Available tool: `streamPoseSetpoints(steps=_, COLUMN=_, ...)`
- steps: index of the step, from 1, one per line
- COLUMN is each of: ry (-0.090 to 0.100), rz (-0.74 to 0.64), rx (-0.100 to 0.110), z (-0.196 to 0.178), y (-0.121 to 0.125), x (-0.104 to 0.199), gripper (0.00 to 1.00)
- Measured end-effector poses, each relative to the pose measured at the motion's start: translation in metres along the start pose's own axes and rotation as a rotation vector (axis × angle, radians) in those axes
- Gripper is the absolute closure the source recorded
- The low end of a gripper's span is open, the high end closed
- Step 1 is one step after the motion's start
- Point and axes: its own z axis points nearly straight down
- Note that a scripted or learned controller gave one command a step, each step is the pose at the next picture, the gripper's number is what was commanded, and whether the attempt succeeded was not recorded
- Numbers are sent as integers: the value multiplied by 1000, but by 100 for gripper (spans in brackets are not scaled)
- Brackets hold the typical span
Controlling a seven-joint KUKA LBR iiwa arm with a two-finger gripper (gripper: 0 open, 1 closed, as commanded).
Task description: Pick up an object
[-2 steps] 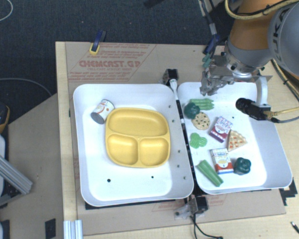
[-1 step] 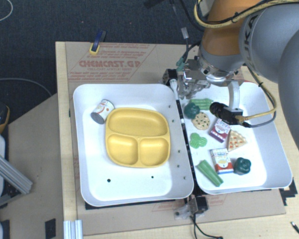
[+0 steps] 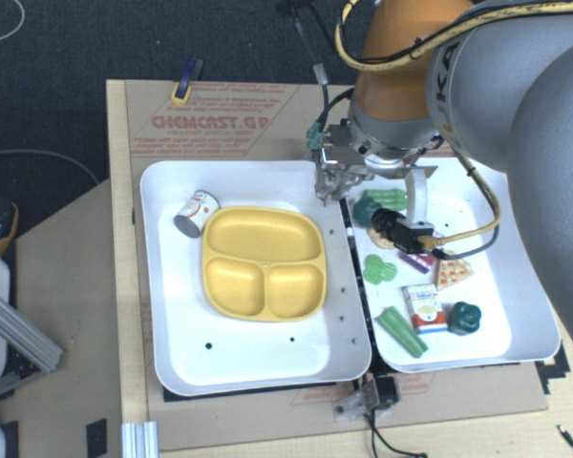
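Claw (image 3: 336,181) hanging over divide between bins, grip state unclear, green toy (image 3: 380,201) lying just right of it

A single fixed camera looks down from above at a slant onto a desk (image 3: 124,256) topped with brown cardboard. It sits far enough back to take in both shallow white bins whole: the left bin (image 3: 162,284) fills the middle of the picture, and the right bin (image 3: 516,322) reaches toward the right edge. Dark carpeted floor (image 3: 124,27) shows beyond the desk's far side, along the top. The grey arm (image 3: 516,93), with its orange band (image 3: 406,55), enters from the upper right and looms large, close to the lens.
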Motion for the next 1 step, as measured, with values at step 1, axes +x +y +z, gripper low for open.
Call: streamPoseSetpoints(steps=1, ry=-2, rz=6, rx=-7, z=-13, y=12, x=-12, gripper=100)
